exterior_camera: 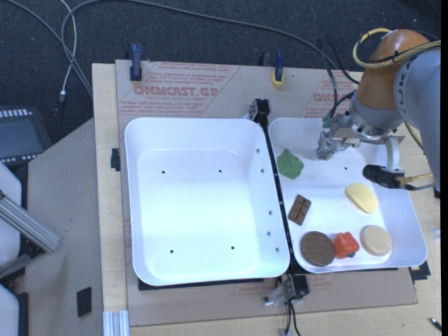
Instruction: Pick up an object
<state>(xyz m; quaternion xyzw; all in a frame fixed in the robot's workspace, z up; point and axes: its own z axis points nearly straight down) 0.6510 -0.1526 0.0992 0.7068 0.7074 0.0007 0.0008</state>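
Note:
The right bin (pixel 413 247) holds several small items: a green leafy piece (pixel 289 164) near its left wall, a brown chocolate bar (pixel 299 209), a round brown cookie (pixel 318 248), a red piece (pixel 346 243), a pale round biscuit (pixel 376 240) and a yellow lemon-like piece (pixel 362 197). My gripper (pixel 326 150) hangs over the far part of this bin, to the right of the green piece and apart from it. Nothing shows between its fingers.
The left bin (pixel 199 201) lies beside the right one, sharing a middle wall. Blue and yellow clamps (pixel 135 53) hold the board at the back. Cables run over the dark floor behind the bench. A black part (pixel 381 176) juts from the arm above the yellow piece.

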